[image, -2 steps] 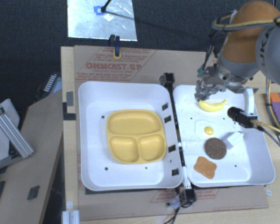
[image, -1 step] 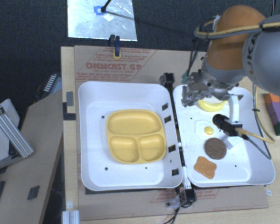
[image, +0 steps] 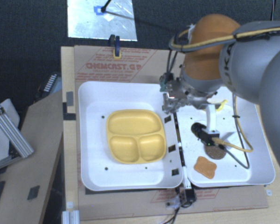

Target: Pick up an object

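Note:
My gripper (image: pixel 170 102) hangs over the divider between the two white bins, at the upper left corner of the right bin (image: pixel 259 171). A yellow three-compartment plate (image: pixel 135 135) lies in the middle of the left bin (image: pixel 91 125), just left of and below the gripper. In the right bin's front part lie a flat orange piece (image: pixel 205 167) and, just above it, a round brown disc (image: pixel 216 152). Both sit well below the gripper and apart from it. Nothing shows held in the gripper.
The big grey arm with its orange band (image: pixel 210 41) covers the right bin's rear part. A small yellow bit (image: pixel 222 105) peeks out beneath the arm. A brown cardboard sheet (image: pixel 116 62) lies under both bins, with a shiny panel (image: pixel 101 12) behind it.

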Motion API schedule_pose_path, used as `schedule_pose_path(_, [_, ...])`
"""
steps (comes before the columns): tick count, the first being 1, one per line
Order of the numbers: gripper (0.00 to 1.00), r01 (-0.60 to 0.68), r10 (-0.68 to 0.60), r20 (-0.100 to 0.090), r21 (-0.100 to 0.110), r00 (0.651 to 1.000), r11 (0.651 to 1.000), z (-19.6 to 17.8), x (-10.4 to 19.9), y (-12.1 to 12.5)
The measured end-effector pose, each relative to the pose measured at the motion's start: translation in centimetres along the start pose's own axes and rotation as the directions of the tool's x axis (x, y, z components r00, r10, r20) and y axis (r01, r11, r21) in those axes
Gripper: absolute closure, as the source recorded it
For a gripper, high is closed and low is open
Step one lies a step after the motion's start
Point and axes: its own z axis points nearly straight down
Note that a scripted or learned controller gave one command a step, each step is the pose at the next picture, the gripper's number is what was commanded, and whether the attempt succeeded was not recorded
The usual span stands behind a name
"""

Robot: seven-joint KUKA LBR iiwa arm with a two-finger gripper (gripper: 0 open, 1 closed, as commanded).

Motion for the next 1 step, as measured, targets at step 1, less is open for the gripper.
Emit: schedule_pose_path(1, [1.0, -0.001, 0.001, 0.001, 0.001, 1.0, 1.0, 0.47, 3.86, -2.57])
